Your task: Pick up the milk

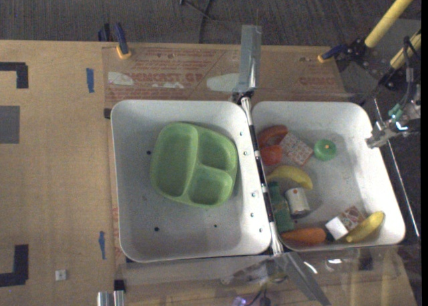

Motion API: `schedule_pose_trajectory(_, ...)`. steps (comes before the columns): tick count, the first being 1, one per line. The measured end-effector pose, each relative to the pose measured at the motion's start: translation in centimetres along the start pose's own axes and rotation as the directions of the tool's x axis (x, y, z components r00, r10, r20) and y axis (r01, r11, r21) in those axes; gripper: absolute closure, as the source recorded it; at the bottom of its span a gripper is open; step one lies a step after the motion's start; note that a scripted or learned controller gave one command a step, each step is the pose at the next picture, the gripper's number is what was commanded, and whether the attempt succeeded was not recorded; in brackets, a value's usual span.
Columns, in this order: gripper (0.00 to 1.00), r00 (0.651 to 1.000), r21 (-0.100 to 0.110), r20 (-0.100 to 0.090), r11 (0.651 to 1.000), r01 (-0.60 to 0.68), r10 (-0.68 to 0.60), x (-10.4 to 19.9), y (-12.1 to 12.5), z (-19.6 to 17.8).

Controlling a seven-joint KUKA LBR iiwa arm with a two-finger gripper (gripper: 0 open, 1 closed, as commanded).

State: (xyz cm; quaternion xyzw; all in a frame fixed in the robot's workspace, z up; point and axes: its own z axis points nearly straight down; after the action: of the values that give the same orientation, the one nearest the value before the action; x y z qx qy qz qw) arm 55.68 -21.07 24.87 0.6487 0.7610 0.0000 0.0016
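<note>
Milk (345, 222) at right bin (348, 112) near edge, touching banana (366, 226).

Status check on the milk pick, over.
Gripper at right bin's right rim, nothing between fingers visible. Milk carton lying at front of bin, untouched. Banana against it, carrot close alongside.
</note>
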Motion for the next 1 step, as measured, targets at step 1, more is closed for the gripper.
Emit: schedule_pose_trajectory(1,0.00,1.000,0.000,0.000,1.000,0.000,0.000,0.02,0.01,0.01)
